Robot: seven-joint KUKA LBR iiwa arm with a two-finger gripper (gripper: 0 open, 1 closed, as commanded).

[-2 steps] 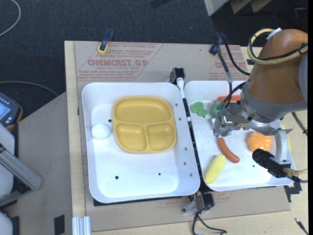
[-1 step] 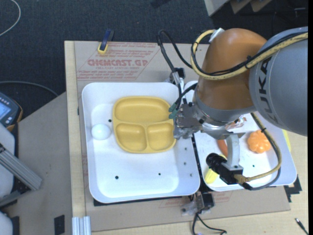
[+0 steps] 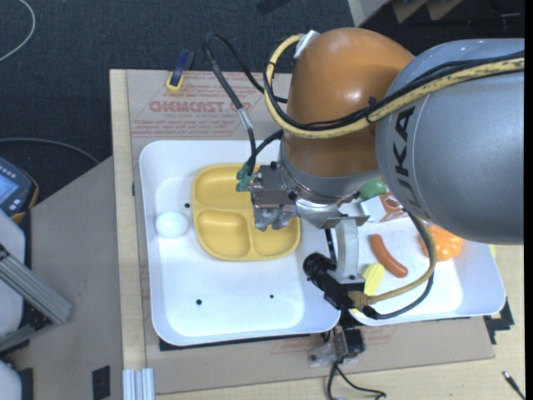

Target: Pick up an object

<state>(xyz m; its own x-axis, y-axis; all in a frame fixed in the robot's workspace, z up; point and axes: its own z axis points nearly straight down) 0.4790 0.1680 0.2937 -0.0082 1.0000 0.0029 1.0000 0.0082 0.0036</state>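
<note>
Over the glossy yellow sectioned tray (image 3: 225, 219), metal pincer (image 3: 268, 215), its state impossible to tell.

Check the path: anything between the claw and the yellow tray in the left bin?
Nothing visible. The claw hangs directly over the right edge of the yellow divided tray in the left bin. The white ball lies off to the tray's left, apart from it. The arm's own bulk hides the contact point.

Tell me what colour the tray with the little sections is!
Yellow. The divided tray shows best in the camera view, in the left bin.
</note>
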